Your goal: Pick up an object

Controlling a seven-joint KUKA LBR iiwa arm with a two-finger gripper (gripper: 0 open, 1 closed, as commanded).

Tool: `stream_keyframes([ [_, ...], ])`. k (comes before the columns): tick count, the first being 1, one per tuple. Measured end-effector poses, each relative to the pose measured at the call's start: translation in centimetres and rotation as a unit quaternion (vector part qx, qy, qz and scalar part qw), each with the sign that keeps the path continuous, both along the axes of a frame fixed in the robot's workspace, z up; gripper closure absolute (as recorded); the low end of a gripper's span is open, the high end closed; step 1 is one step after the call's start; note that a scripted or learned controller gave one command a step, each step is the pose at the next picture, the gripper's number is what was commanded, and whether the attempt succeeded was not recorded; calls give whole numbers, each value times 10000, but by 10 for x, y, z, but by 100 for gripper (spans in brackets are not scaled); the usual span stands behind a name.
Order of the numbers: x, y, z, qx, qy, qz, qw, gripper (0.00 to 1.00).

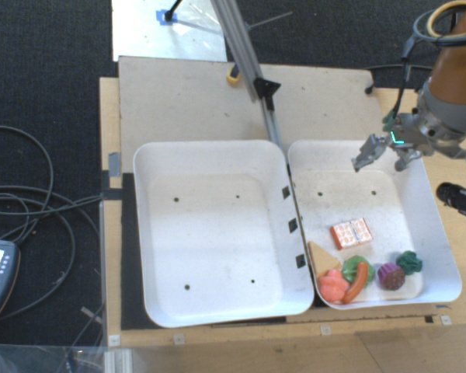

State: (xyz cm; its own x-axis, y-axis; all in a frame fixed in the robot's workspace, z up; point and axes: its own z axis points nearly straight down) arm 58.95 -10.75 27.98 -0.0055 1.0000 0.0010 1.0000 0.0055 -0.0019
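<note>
Jaws [385, 155]: spread, holding nothing, hovering at right bin's [439, 231] 12 o'clock. We are favouring the box [350, 233], apart from the 6 o'clock clutter.

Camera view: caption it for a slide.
Gripper open above right bin; toy foods clustered at its near end.

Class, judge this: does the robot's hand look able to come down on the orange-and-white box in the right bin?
Probably yes. The box lies apart from the other toys, with bare bin floor around it, and the hand hangs above the same bin.
</note>
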Motion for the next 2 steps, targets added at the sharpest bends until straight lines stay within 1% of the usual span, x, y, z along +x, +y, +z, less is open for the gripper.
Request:
stream_keyframes([
  [1,1,0,2,-3,-17,-10,10000,0],
  [2,0,-7,-59,-3,9,-28,10000,0],
])
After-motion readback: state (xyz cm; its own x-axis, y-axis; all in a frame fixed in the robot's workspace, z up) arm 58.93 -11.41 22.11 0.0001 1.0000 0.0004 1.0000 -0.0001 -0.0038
